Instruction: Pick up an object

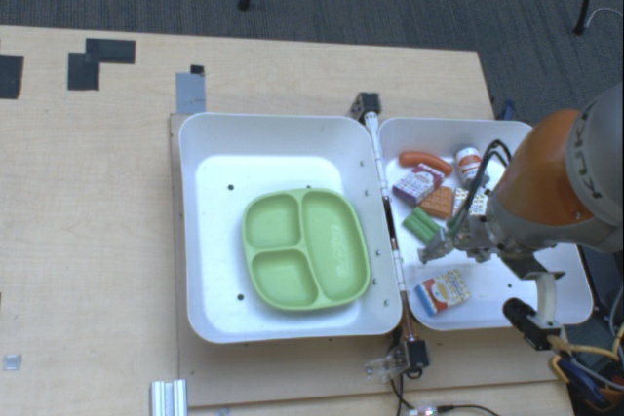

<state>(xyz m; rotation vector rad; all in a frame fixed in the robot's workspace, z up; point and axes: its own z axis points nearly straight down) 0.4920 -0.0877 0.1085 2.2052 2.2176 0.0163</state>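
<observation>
Right bin [575,302]: arm [546,185] covers items; tool [450,244] unclear.

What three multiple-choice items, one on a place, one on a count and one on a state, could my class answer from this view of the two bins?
1. Where does the green tray lie?
A. left bin
B. right bin
C. bare bench

2. How many compartments has the tray?
A. two
B. three
C. five

3. How does the tray sit?
A. upside down
B. standing on edge
C. flat, open side up

Answers:
1 A: it rests inside the left bin, across the divider from the small items.
2 B: one long compartment and two smaller ones show.
3 C: its hollows face the camera.
</observation>
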